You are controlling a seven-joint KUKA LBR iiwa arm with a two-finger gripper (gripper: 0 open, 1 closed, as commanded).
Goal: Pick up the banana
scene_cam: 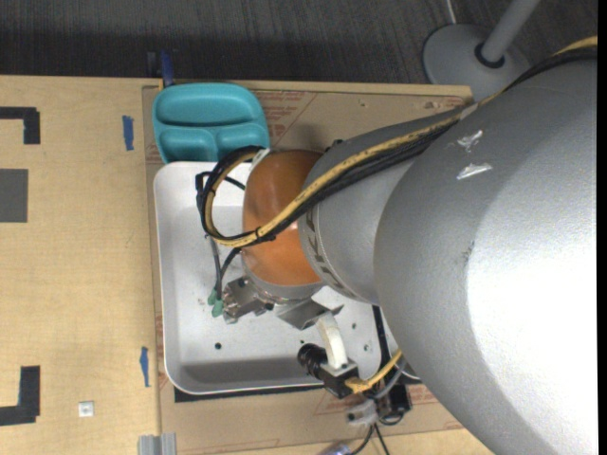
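1. The grey arm [455,245] with its orange band [275,216] reaches over the white bin [180,282] and covers most of it.
2. The gripper [242,301] hangs low over the bin floor; whether it is released or clenched cannot be told, the wrist hiding it from above.
3. The banana cannot be made out; the arm hides much of the bin.
4. A teal plastic tray [209,121] lies at the bin's far edge, its near part under the arm.

Smooth grey metal arm [474,235], glossy white plastic bin [180,282], matt teal plastic tray [204,121], brown cardboard bench [76,254].
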